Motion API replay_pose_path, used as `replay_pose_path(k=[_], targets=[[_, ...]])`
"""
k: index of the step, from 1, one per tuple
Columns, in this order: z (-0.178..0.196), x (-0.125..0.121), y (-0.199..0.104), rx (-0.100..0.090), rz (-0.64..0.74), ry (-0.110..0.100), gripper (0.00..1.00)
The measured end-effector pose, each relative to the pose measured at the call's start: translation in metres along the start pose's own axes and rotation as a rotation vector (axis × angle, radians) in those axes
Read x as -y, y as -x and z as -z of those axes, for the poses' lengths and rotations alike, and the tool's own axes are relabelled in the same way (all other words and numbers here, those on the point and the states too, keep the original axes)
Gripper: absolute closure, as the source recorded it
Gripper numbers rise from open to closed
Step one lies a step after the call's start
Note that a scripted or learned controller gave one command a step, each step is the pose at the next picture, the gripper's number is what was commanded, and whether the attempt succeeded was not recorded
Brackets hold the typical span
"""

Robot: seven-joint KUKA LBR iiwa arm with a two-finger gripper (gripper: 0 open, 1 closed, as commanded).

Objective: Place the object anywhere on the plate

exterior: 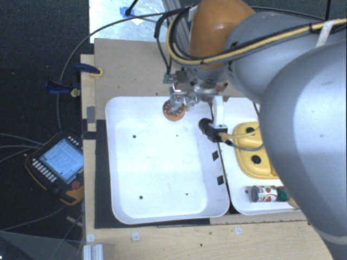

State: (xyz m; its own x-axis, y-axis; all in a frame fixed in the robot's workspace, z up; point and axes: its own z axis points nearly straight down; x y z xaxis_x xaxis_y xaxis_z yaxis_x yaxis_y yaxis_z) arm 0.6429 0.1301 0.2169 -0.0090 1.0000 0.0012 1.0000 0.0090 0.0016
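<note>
We see the hand over the left bin's top edge w/ a small brown object just below, grip state unclear, plate sits in the right bin.

The arm is a thick, rounded grey casing with a glossy orange dome above the wrist. Black and yellow cables loop beside that dome (one yellowish line runs along the casing). The gripper is small, metallic and cluttered.
</note>
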Motion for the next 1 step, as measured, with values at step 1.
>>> replay_pose_path(k=[1], targets=[[0.0004, -0.0002, 0.0027, 0.001, -0.004, 0.0, 0.0]])
